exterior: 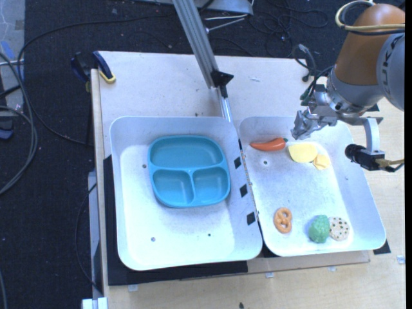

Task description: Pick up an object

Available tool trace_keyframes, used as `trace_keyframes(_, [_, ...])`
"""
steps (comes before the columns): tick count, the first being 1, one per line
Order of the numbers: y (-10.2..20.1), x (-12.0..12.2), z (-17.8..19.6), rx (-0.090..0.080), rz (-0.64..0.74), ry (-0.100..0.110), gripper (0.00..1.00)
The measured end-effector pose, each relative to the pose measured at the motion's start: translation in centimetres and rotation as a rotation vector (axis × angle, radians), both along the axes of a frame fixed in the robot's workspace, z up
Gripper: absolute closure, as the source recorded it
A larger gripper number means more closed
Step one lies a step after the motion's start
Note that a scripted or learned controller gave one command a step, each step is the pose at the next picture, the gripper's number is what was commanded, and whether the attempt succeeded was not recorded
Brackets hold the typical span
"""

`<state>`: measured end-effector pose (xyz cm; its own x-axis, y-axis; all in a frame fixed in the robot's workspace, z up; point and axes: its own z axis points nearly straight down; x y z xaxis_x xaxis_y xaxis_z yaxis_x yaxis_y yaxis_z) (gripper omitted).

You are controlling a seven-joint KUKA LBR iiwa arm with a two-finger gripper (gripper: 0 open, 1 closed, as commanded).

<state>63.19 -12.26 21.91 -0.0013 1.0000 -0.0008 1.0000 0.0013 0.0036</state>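
Note:
In the right bin point(360, 201) lie an orange carrot point(268, 145), a yellow banana-like piece point(307, 154), a pretzel point(282, 219), a green broccoli-like lump point(318, 229) and a speckled cookie point(339, 228). My gripper point(301, 129) hangs at the bin's far edge, just above and between the carrot's tip and the yellow piece. Nothing shows between its fingertips, and they are too small and dark to read.
A blue divided tray point(190, 170) sits in the left bin point(129, 237). A metal pole point(196, 34) slants down to the bins' far junction. Black clips point(246, 188) line the seam between the bins. A black-and-yellow tool point(96, 66) rests at the bench's far left corner.

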Motion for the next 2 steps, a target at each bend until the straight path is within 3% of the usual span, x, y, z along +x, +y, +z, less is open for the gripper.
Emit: trace_keyframes(2, [9.0, -4.6, 0.1, 0.001, 0.003, 0.006, 1.0])
